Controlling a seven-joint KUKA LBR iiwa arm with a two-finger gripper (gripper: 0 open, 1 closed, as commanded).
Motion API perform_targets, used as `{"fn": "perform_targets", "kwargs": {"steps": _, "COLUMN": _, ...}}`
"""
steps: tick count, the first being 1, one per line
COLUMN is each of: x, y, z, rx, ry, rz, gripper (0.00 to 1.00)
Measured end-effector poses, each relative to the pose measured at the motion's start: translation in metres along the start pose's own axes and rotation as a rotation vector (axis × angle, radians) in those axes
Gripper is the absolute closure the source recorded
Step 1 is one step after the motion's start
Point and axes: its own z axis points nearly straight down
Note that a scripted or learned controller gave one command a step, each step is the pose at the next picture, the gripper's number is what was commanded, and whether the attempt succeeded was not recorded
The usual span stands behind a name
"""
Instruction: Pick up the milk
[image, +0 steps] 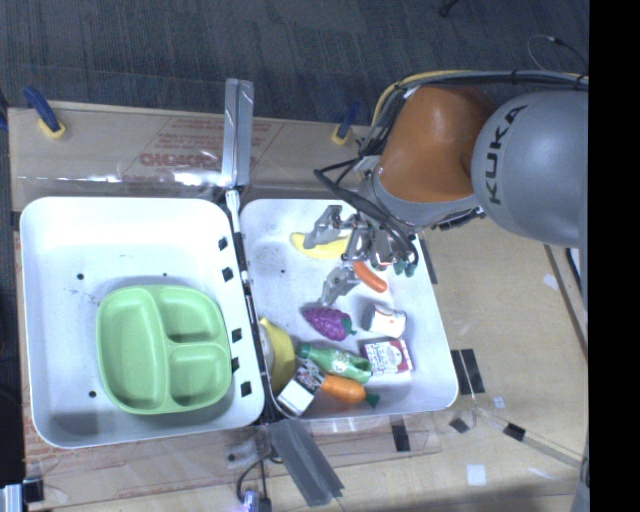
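1. The gripper (335, 255) hangs over the right bin (272, 262) with its fingers spread apart — nothing sits between them.
2. The milk (388, 356), a small red-and-white carton, lies near the right bin's front right corner, well clear of the gripper.
3. Just beyond the milk lies a white cup (385, 321); a purple grape bunch (328, 321) lies beside it — nearer the gripper.

Both white bins (60, 420) look like smooth plastic, the green tray (165, 350) matt plastic, the arm's orange band (430, 140) glossy
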Motion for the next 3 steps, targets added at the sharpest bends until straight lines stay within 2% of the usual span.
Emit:
{"fn": "perform_targets", "kwargs": {"steps": 1, "x": 0.065, "y": -0.021, "z": 0.036, "rx": -0.002, "ry": 0.006, "rz": -0.303, "gripper": 0.00}}
{"fn": "perform_targets", "kwargs": {"steps": 2, "x": 0.011, "y": 0.002, "z": -0.023, "rx": 0.000, "ry": 0.001, "rz": -0.263, "gripper": 0.00}}
{"fn": "perform_targets", "kwargs": {"steps": 3, "x": 0.009, "y": 0.003, "z": -0.034, "rx": 0.000, "ry": -0.002, "rz": -0.264, "gripper": 1.00}}
